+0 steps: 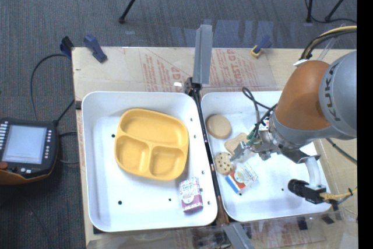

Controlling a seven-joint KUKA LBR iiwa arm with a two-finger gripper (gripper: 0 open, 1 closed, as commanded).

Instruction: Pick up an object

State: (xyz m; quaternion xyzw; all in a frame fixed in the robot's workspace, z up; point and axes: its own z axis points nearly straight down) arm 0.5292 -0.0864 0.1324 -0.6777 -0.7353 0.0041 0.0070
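White plastic right bin [274, 210]: small packet [242, 176] nearest, then speckled cookie [222, 162], tan wedge [235, 141], round biscuit [219, 125] beyond. Gripper [245, 148] low over the cluster, likely lining up a pick; cannot tell its opening, nothing seen held. Left bin [96, 125]: yellow tray [152, 143], pink carton [190, 194].

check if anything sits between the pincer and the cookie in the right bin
Nothing visible does. The pincer hangs just above and right of the cookie. A tan food piece and a small packet lie close beside it, crowding the spot.
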